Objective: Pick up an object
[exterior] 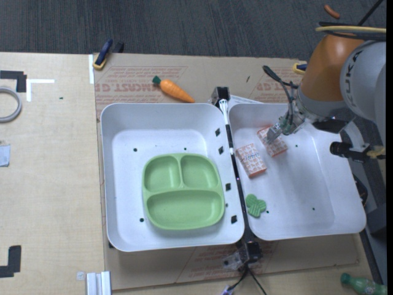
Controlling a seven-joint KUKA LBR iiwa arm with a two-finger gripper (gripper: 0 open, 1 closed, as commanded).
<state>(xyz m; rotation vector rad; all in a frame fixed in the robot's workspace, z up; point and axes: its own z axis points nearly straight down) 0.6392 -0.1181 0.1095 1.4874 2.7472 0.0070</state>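
Here my tool [284, 128] sits over a small box [272, 141] at the right bin's [319, 220] twelve o'clock; its grip I cannot tell.

This is a robotics lab, a test bench for grasping trials rather than any home or kitchen. A grey arm [362, 72] with an orange band reaches over the right edge of the bench [49, 183], which is a bare pale board with black tape marks at its left edge and printed cardboard [202, 75] laid flat under the bins. Two shallow white bins [116, 165] sit side by side, joined by black clips along their shared wall. The contents are toys and props: a green divided plate [183, 191], a plastic carrot [174, 89] at the far edge, and small boxes [251, 160]. Loose cables [245, 278] trail off the near edge, and dark carpet [184, 11] lies beyond the bench.
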